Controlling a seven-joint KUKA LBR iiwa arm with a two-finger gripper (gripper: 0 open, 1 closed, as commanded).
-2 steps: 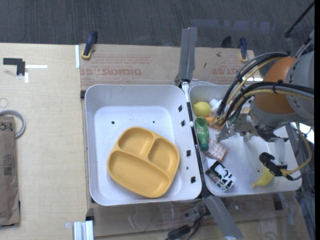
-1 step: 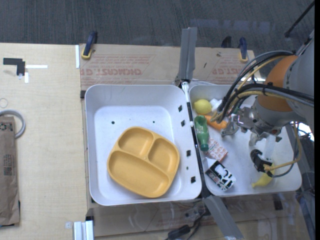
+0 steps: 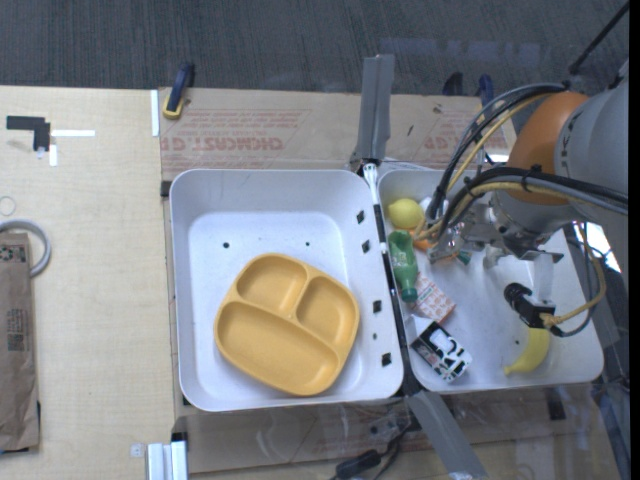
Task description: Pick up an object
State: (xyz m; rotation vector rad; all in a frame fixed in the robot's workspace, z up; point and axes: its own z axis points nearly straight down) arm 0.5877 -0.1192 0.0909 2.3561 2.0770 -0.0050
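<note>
Gripper [image 3: 478, 246] hangs low in the right bin [image 3: 480, 363], near the lemon [image 3: 404, 213] and green bottle [image 3: 403, 264]. A banana [image 3: 530, 352] lies at the bin's near right corner, and a yellow plate [image 3: 288, 323] sits in the left bin [image 3: 200, 218].

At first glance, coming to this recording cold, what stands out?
The yellow divided plate catches the eye first, lying alone in the left bin. Next comes the grey arm with its orange band, reaching from the right over the right bin amid looping cables. Below it sits a clutter: a lemon, a green bottle along the bin's left wall, and a banana near the front right corner.
</note>
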